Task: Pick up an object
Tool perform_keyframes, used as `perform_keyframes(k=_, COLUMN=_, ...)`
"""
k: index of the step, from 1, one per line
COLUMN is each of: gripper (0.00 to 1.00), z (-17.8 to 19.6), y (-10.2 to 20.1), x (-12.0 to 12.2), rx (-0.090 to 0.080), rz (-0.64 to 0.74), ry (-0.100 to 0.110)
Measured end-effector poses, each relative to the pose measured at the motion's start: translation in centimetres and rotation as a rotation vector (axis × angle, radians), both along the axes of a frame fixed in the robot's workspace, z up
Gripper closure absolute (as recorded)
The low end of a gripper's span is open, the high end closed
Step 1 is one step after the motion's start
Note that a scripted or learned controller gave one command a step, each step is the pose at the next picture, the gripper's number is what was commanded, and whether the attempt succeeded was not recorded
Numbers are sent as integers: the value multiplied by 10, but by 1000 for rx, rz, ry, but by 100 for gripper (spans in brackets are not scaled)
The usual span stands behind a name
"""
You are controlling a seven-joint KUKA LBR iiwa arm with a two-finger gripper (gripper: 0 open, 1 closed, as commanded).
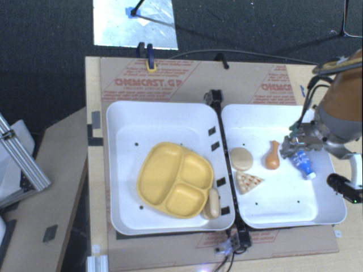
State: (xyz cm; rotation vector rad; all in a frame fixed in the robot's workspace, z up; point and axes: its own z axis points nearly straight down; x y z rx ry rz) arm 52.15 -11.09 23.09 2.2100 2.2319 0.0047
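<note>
Bread roll (212,203): left bin (122,152), 5 o'clock corner, touching yellow tray (176,179).
Pizza slice (248,181): right bin (283,217), centre-left.
Round biscuit (241,158): just above it.
Drumstick (273,156): 3 o'clock of biscuit.
Blue bottle (303,164): directly beneath end effector (294,146).
End effector: low over bottle; opening cannot be told.

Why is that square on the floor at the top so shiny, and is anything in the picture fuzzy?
In the camera view, the silvery sheet on the dark floor reflects light, giving patchy glare. The white bins look bright and evenly lit, with soft shadows under the yellow tray. The arm at the right edge looks a bit blurry.
</note>
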Motion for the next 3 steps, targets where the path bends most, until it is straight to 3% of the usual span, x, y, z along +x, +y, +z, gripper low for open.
perform_keyframes(k=1, gripper=100, z=9, y=51, x=9, rx=0, rz=1, ry=0)
perform_keyframes(k=3, gripper=100, z=-7, y=153, x=10, rx=0, rz=-1, ry=2)
